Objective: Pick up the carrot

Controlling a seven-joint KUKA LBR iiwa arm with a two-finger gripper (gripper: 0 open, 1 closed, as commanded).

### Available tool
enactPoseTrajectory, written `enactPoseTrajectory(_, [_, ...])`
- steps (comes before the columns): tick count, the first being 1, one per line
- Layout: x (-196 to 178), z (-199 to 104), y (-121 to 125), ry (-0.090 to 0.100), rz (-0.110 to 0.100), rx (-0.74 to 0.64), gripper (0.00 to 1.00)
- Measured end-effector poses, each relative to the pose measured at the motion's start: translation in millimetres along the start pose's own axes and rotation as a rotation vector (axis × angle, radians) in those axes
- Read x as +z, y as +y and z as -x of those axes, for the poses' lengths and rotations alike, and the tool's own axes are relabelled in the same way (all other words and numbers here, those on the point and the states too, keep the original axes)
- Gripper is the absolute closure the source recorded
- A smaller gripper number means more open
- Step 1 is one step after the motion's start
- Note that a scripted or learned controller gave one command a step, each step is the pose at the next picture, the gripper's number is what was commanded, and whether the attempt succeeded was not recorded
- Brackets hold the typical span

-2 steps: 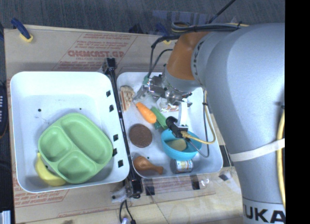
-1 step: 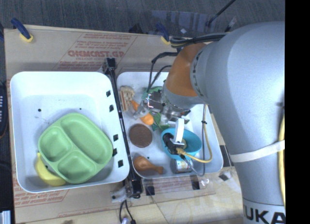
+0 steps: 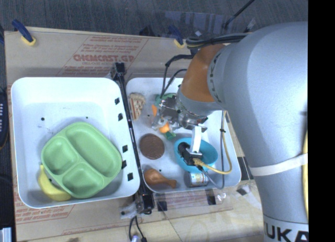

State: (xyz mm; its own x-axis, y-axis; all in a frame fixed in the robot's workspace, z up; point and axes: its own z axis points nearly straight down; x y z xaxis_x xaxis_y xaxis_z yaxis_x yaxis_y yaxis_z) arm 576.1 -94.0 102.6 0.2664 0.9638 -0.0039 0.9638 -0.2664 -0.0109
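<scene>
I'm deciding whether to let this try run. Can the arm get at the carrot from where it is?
Probably yes. The gripper is already low in the right bin, right beside the carrot, with nothing lying over it; the brown disc sits apart.

Two shallow white plastic bins (image 3: pixel 31 94) sit side by side. The left one holds two things — one pale green divided plate (image 3: pixel 81 158) and one yellow object (image 3: pixel 49 187) under its edge. The right bin holds one brown round disc (image 3: pixel 152 146), one blue bowl (image 3: pixel 205 154), one brown drumstick-shaped piece (image 3: pixel 158 178), one tan ridged piece (image 3: pixel 137 104), one small metal can (image 3: pixel 197 178) — and one orange carrot (image 3: pixel 164 128).
</scene>
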Motion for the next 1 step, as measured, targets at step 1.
enactPoseTrajectory(1, [-32.7, 11.8, -32.4, 0.002, -0.001, -0.004, 1.0])
